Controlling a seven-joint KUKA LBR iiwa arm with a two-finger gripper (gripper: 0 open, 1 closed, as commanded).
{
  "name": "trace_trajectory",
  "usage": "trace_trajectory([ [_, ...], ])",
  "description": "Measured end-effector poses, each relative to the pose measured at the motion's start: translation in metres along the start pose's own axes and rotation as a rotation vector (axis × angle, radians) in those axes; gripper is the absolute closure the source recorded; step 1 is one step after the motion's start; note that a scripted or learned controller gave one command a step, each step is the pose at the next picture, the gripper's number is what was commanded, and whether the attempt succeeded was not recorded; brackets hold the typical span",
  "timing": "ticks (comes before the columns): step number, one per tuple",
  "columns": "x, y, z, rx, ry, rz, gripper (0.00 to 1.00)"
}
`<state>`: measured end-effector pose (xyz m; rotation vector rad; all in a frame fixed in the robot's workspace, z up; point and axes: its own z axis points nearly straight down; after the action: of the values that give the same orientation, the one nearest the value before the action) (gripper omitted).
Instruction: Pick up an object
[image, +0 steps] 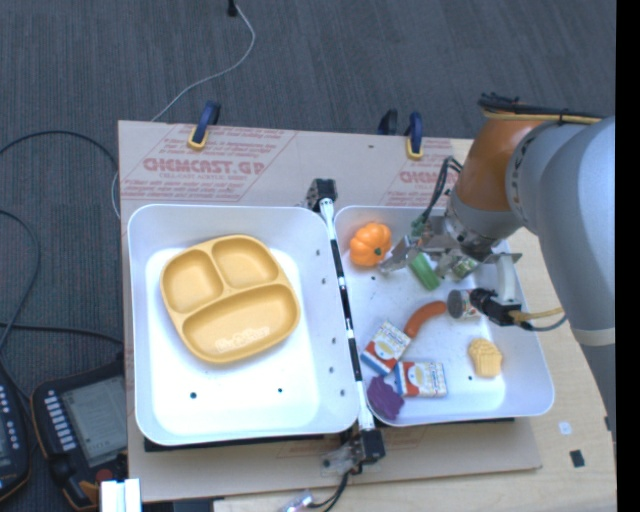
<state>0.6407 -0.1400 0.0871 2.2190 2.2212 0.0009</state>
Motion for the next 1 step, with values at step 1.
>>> trace_trajectory([
  [1,-0.0001,0.0017,-0.0117,-0.006,-0.002,-0.001,1.00],
])
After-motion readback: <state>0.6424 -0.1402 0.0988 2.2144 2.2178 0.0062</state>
